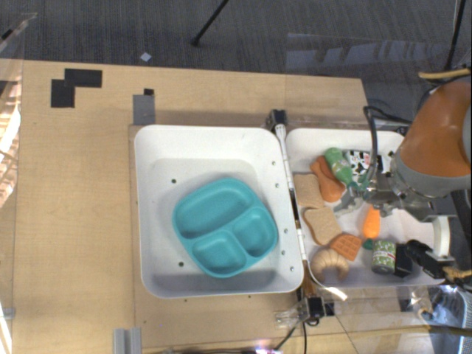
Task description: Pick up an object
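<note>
Orange was the colour of the nearest candidate: a small carrot lay in the right bin, just beside the tool at about its 5 o'clock. Its long axis ran roughly 12 to 6, green top towards 6. The tool hung low over the middle of that bin; whether it was spread or pressed together could not be told, and nothing was seen pinched in it. By judgement, the coming move turned on that short offset, with the closing line set across the carrot's narrow width.

Clutter was close. A green bottle lay at the tool's 10 o'clock, touching an orange piece beside it. A toast slice lay at 8 o'clock, a cracker and a croissant further towards 7. A small can sat just past the carrot's green end, liable to be nudged. The arm covered the bin's 3 o'clock side.

The left bin held a teal divided plate, well apart. Both bins rested on the table.
</note>
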Robot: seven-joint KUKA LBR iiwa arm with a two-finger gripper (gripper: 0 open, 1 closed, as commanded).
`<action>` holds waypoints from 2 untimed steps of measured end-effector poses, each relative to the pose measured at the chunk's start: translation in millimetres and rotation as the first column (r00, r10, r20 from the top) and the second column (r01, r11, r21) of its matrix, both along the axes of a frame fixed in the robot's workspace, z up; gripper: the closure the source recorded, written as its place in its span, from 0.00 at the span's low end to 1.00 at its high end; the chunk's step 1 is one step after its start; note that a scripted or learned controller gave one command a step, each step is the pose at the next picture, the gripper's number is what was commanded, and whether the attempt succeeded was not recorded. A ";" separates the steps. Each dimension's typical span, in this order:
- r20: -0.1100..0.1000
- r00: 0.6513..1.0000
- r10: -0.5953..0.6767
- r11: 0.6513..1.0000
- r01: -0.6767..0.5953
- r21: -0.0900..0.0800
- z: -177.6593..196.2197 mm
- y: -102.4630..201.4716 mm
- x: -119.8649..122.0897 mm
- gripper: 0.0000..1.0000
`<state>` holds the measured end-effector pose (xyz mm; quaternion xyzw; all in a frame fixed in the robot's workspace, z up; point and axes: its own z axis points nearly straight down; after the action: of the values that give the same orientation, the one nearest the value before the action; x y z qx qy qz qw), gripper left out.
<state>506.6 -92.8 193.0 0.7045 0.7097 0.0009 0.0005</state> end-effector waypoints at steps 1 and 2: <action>-0.005 0.989 -0.151 0.989 0.151 -0.001 -70.5 -54.7 -20.4 0.00; 0.002 0.978 -0.210 0.978 0.210 0.002 -104.8 -48.6 -1.0 0.00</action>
<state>505.7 -141.4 88.2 0.7755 0.6313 0.0024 0.0009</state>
